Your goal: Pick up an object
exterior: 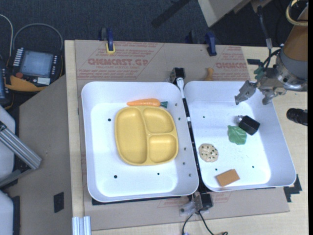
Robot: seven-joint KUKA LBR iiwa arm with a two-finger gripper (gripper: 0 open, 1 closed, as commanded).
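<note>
My gripper hangs over the far side of the right bin, its two grey fingers spread apart with nothing between them. Below it in that bin lie a small black block, a green leafy piece touching the block, a round chocolate-chip cookie and a tan cracker near the front wall. The gripper is above and slightly behind the black block, apart from it.
The left bin holds a yellow divided plate with an orange carrot lying just behind it. A black divider runs between the bins. Blue clamps stand at the bench's back edge.
</note>
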